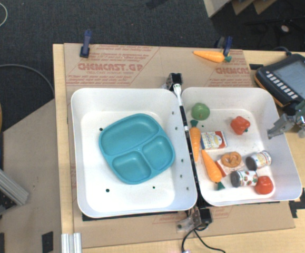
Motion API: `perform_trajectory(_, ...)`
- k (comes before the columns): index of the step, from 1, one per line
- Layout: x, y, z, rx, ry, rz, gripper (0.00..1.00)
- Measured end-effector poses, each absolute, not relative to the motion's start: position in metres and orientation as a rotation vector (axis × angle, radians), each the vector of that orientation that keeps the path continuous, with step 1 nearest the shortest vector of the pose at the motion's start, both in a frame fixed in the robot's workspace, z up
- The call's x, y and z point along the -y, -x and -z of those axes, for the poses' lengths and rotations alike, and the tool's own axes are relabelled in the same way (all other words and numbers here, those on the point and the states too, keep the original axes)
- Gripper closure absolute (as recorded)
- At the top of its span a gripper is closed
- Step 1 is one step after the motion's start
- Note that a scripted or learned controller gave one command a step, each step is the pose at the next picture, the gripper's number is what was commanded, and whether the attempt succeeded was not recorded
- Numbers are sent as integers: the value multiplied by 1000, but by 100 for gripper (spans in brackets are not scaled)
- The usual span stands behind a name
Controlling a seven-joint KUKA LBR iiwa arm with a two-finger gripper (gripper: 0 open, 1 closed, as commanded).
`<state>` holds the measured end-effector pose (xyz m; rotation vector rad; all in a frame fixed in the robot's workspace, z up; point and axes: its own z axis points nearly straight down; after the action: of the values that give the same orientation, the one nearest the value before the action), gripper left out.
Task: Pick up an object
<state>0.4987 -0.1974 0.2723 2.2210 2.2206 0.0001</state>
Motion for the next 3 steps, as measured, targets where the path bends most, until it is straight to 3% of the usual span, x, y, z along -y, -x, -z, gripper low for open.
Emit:
perform_trajectory(1,225,-477,-208,-2222,-2231,6,0)
perform_trajectory(2,225,-481,-300,-2215,-2212,-6,0)
perform_trajectory(3,223,-477,-195,-2227,-2230,6,0)
